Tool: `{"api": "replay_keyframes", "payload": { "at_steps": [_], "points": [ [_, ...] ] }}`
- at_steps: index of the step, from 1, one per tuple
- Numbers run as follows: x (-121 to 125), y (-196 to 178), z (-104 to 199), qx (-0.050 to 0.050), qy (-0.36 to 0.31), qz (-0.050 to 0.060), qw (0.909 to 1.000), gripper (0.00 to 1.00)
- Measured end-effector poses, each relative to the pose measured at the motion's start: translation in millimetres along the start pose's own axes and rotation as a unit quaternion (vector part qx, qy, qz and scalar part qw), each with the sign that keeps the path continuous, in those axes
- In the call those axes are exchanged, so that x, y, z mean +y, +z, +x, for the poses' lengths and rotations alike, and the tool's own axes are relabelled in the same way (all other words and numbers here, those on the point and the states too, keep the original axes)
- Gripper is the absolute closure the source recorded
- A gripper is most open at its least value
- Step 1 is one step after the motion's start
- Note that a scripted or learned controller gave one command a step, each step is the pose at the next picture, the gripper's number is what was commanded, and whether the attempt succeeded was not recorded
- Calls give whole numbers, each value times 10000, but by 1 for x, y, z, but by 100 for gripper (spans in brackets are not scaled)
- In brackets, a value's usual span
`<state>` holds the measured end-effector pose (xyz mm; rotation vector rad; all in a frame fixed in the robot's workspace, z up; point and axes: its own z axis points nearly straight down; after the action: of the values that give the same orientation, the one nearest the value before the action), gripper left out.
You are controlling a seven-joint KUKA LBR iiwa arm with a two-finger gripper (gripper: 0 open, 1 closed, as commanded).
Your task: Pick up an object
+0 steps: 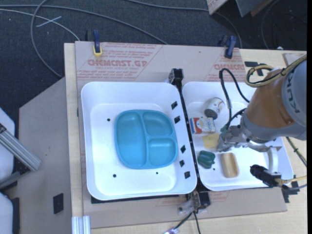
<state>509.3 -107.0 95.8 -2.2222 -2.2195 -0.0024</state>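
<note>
My claw (225, 143) low in right bin (282, 172), over yellow block (210, 140), just above tan bread-like piece (229, 164); green pepper (205, 158) beside. Grip state: cannot tell. Step: closing in for pick. Next: confirm object between tips, then lift straight.

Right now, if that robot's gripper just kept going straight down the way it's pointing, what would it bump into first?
Most likely the yellow block: the gripper hangs over the right bin just beside it, with the tan bread-like piece close below in the view. Height above them is hard to judge from this slanted view.
</note>
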Motion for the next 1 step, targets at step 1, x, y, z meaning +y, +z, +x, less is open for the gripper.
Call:
{"api": "replay_keyframes", "payload": {
  "at_steps": [1],
  "points": [
    [-3, -44, 5, -9, -9, -8, 10000, 100]
  ]
}}
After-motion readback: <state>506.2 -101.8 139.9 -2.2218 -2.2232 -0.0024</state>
